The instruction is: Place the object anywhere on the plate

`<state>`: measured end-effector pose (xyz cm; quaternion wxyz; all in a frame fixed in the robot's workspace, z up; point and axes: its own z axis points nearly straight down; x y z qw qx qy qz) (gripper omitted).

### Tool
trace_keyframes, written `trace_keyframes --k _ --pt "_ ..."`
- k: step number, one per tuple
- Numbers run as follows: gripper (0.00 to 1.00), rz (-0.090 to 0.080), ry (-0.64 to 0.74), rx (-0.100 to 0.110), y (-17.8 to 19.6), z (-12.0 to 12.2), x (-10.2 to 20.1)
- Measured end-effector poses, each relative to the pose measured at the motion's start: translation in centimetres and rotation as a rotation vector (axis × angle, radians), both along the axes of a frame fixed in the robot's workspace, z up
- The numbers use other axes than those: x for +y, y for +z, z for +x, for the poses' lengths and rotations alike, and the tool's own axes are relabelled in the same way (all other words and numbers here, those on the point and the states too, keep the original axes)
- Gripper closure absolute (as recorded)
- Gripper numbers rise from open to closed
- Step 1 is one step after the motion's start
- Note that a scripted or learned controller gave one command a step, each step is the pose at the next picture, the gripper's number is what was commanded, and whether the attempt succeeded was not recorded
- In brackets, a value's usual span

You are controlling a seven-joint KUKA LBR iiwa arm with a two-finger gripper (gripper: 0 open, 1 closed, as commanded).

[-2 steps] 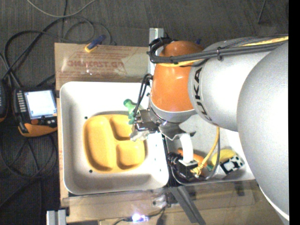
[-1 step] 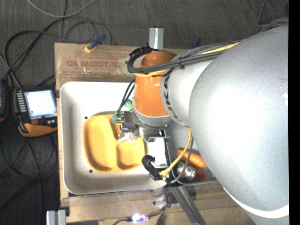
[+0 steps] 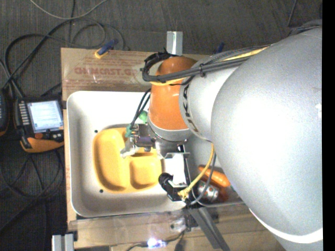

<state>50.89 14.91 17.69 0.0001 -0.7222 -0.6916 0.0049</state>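
A yellow divided plate (image 3: 112,161) lies in the left white bin (image 3: 84,109). My gripper (image 3: 131,143) hangs over the plate's right part, near the ridge between its compartments. The view from above does not show anything held in it. An orange, carrot-like object (image 3: 217,178) lies to the right of the plate, in the right bin. My arm hides most of it, and my wrist hides the plate's right edge.
A shiny metal thing (image 3: 207,193) sits just below the orange object. A cardboard sheet (image 3: 104,72) lies behind the left bin. A small screen device (image 3: 44,114) and cables lie on the floor to the left. My big grey arm covers the right bin.
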Motion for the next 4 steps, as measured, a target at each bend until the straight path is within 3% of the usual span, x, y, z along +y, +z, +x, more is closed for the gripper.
trace_keyframes --k 1,2,3,4 --pt "0.00 0.002 0.040 0.001 -3.7 2.2 -4.3" --pt "0.00 0.001 0.051 -0.004 14.6 -1.0 -2.9" --pt "1.00 -0.006 0.049 0.001 15.3 -0.9 -2.9" --pt "1.00 0.000 -0.157 -0.001 12.1 1.4 -2.0"
